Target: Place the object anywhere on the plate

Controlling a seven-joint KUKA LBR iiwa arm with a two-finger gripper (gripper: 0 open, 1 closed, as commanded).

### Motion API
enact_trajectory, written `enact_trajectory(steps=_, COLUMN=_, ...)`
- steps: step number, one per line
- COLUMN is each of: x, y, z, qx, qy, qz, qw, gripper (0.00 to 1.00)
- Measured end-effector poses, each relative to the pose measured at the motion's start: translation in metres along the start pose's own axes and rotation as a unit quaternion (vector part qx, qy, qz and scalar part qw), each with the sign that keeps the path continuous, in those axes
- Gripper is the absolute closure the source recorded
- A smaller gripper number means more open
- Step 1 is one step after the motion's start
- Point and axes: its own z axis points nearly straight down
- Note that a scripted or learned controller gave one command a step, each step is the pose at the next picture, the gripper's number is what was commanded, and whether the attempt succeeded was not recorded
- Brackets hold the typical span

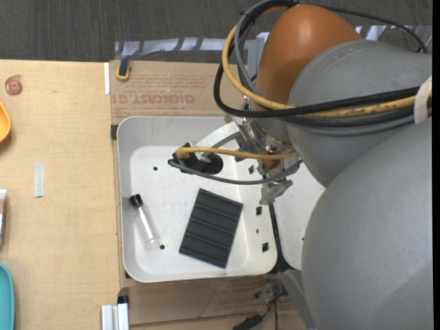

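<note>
In the left white bin (130, 184), a black ribbed rectangular pad (212, 227) lies flat near the front. A clear tube with a black cap (143, 220) lies near the bin's left wall. My gripper (269, 179) hangs over the bin's right side, mostly covered by the grey arm and its orange band (306, 47). It is above and to the right of the black pad, apart from it. Nothing shows between its tips.
The arm's bulk covers the right bin. A tan board (55, 184) lies left of the bin, with an orange thing (3, 126) and a teal thing (4, 298) at its left edge. Brown cardboard (165, 91) sits behind the bin.
</note>
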Motion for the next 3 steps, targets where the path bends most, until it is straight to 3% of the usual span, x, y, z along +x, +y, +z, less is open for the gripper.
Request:
enact_trajectory(steps=1, x=0.000, y=0.002, z=-0.008, qx=-0.002, qy=-0.001, qz=0.002, qw=1.0000, gripper=1.00)
enact_trajectory(steps=2, x=-0.014, y=-0.028, z=0.012, qx=0.000, qy=-0.002, qz=-0.115, qw=0.9933, gripper=1.00)
enact_trajectory(steps=3, x=-0.014, y=-0.028, z=0.012, qx=0.000, qy=-0.002, qz=-0.115, qw=0.9933, gripper=0.00)
